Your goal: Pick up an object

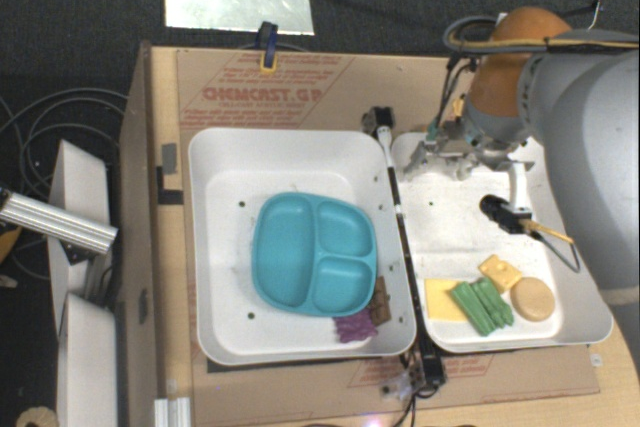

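Green sticks (482, 305): at the right bin's (450, 235) near end, touching a yellow square (440, 300), just beside a yellow wedge (499, 271) and a tan disc (533, 298).
Gripper (440, 158): at the right bin's far end, well apart from them; we cannot tell if spread or pressed together.
Teal plate (312, 255): left of the right bin.

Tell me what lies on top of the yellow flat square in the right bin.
A green ridged piece lies across the right edge of the yellow square. The part beneath it is covered and cannot be seen.
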Robot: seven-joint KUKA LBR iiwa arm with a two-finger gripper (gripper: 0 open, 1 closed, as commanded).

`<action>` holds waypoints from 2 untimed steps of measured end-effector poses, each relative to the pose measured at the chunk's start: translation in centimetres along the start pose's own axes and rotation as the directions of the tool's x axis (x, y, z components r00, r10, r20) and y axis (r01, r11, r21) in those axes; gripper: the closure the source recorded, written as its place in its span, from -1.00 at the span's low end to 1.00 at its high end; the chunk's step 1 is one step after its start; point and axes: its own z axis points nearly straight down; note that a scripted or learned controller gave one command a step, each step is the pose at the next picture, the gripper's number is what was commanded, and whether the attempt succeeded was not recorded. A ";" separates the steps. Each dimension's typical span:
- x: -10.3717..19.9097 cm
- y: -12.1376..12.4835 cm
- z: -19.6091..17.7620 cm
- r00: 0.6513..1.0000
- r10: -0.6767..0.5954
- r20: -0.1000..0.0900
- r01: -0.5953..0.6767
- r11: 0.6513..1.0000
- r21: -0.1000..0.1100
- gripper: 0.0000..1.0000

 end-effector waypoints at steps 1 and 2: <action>-4.9 -8.7 0.1 1.000 0.011 0.000 -0.011 1.000 0.008 -1.00; -4.4 -8.2 -1.1 1.000 0.003 -0.001 -0.003 1.000 -0.002 1.00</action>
